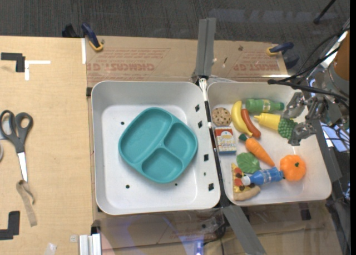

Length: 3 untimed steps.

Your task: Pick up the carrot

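The carrot [260,151] is orange with a green top and lies slanted in the middle of the right bin [325,190]. It rests between a red-and-white box [225,139] and a round orange fruit [292,168]. My gripper [296,119] hangs over the bin's right side, up and to the right of the carrot and apart from it. Its two metal fingers stand open and hold nothing. A green broccoli piece [286,128] sits just beside them.
The right bin also holds a banana [239,116], a red sausage [251,125], green [265,105] and yellow [268,120] bottles, a cookie [221,116], a leaf [247,163], a blue bottle [266,177] and a pizza slice [243,189]. A teal plate [158,144] lies in the left bin. Scissors [18,137] rest far left.
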Motion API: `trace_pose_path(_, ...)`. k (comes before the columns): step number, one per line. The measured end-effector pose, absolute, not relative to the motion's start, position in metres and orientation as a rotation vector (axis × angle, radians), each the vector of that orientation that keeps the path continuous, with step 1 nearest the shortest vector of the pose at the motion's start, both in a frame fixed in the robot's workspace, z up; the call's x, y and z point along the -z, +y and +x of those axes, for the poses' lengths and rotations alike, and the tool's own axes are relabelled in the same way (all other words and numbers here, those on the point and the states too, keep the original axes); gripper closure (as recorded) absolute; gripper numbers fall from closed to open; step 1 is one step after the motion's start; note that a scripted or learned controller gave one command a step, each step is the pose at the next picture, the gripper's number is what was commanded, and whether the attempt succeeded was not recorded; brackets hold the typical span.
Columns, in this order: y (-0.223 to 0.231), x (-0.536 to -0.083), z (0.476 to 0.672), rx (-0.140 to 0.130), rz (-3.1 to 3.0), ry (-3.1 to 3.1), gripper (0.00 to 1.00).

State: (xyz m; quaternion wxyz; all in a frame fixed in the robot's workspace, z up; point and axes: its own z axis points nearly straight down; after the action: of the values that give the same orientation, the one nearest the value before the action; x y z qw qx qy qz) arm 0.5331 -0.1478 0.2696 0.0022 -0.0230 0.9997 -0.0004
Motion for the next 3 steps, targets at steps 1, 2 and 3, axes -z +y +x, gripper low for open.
trace_pose_path(1,-0.148,-0.269,0.533,0.001,-0.072,3.137,0.00)
trace_pose_path(2,-0.167,-0.152,0.549,-0.001,-0.217,3.132,0.00)
trace_pose_path(3,-0.138,-0.096,0.538,0.002,-0.209,3.127,0.00)
